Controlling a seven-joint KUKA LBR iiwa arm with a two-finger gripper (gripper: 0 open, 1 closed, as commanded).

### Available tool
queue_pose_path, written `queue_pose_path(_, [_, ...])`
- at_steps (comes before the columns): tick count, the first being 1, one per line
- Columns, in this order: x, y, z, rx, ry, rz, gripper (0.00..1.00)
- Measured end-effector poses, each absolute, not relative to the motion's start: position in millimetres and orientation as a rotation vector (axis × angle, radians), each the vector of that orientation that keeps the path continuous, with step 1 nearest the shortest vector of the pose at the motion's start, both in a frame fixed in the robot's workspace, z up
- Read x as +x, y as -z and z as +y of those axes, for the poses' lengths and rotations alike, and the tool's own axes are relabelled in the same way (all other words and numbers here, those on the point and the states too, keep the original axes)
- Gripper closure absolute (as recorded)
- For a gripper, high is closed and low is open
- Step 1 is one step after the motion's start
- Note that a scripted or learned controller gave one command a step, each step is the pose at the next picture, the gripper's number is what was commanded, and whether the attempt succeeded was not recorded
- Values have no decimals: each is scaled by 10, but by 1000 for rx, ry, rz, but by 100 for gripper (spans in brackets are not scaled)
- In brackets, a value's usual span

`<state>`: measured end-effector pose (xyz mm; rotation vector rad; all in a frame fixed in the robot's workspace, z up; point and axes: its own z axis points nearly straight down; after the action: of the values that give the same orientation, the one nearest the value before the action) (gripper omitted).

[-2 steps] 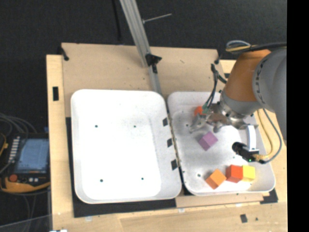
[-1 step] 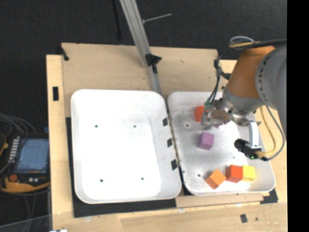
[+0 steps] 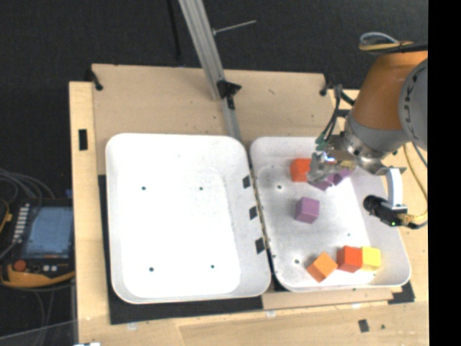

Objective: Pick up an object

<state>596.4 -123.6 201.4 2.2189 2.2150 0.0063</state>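
Bench (image 3: 173, 99): carrying two shallow white bins side by side, likely so that things can be sorted from one to the other.
Left bin (image 3: 115, 193): sitting at the bench's left side, its floor showing a few dark specks.
Right bin (image 3: 277, 276): lying just beside the left bin and holding all the blocks; they are lying scattered, not stacked, as though tipped in for picking.
Orange block, far edge (image 3: 300, 169): resting near the right bin's far rim, touching or just beside the gripper.
Purple block, middle (image 3: 307, 210): sitting alone on the bin's floor, well apart from the rims; a small matt cube, slightly turned, with open floor all round it, so probably the easiest to take.
Orange block, near edge (image 3: 323, 266): lying by the near rim, turned cornerwise.
Red block (image 3: 350, 258): standing just beside it, touching the yellow one.
Yellow block (image 3: 371, 257): closing the row toward the near right corner.
Gripper (image 3: 324, 170): hanging low over the far part of the right bin, seemingly trying for a block there.
Purple piece at gripper (image 3: 336, 179): showing just beside the tool; held or merely lying under it, I cannot tell.
Claw state: I cannot tell.
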Motion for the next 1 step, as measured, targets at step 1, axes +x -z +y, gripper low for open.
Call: queue_pose_path(1, [5979, -2367, -1252, 2214, -5, 2221, 100])
